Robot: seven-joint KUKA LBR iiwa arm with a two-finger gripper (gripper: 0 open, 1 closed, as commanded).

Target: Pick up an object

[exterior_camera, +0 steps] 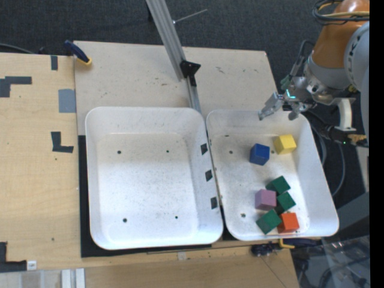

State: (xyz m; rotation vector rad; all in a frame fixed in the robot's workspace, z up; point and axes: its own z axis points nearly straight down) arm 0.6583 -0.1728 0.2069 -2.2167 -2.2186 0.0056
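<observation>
The claw (281,104) hangs over the far right corner of the right bin (321,179), at the end of a grey arm with an orange band (336,44) that reaches in from the right; two thin fingers look spread apart with nothing between them, so it reads as released and empty. Closest to it, a yellow cube (285,143) lies near the bin's right wall, with a blue cube (260,154) just beside it to the left, a narrow gap between them. Further toward the near end, a cluster sits tightly packed: two dark green blocks (281,192), a purple cube (265,199), another green block (269,221) and an orange cube (290,222), several touching. The left bin (144,179) sits alongside on the bench (36,131). The risks, as a judgement: going for the yellow cube, a finger could strike the sloped wall or nudge the blue cube; in the cluster, fingers may land on a neighbour and shove blocks instead of closing round one
</observation>
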